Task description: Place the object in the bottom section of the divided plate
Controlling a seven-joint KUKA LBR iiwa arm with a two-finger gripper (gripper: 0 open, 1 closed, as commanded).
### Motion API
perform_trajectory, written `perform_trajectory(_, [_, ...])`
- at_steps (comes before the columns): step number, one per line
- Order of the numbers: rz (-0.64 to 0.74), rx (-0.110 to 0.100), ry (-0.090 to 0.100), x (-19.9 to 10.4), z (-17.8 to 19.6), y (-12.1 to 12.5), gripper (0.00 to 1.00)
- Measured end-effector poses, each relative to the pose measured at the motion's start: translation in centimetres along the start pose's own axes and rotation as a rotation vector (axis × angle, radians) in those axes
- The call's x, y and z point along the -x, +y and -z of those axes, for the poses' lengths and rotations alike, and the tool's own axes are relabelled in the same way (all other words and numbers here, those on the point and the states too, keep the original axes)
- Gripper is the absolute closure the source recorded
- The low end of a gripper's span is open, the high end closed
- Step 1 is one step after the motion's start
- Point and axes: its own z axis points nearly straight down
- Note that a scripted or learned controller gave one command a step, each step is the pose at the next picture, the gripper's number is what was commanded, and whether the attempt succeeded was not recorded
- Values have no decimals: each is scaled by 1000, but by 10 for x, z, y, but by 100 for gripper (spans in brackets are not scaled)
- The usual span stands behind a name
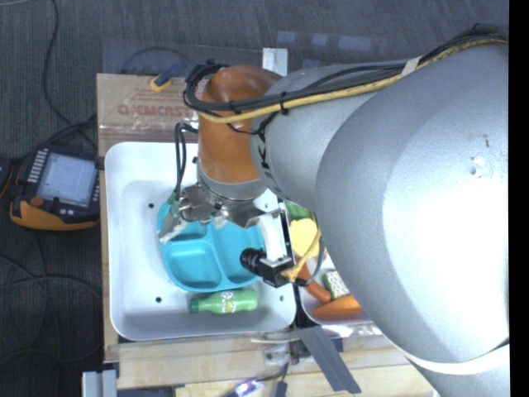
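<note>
A blue divided plate [201, 263] lies in the left white bin [132, 246]. The arm's orange-banded wrist [231, 131] hangs straight over the plate's upper part and covers it. The gripper [216, 212] sits below the wrist, low over the plate's top sections, and its fingers are hidden by the wrist body. A green bottle [223, 303] lies on its side just below the plate, near the bin's front wall. I cannot see any object between the fingers.
The right bin [310, 311] is mostly covered by the grey arm; a yellow item [303, 236], an orange item [335, 308] and a small green-white piece [336, 284] show at its left edge. A cardboard sheet [140, 106] lies behind the bins. A handheld pendant [54, 188] rests on the floor at left.
</note>
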Motion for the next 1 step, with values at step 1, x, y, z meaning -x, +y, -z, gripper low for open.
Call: perform_trajectory(1, [-1,-8,0,1,5,0,100])
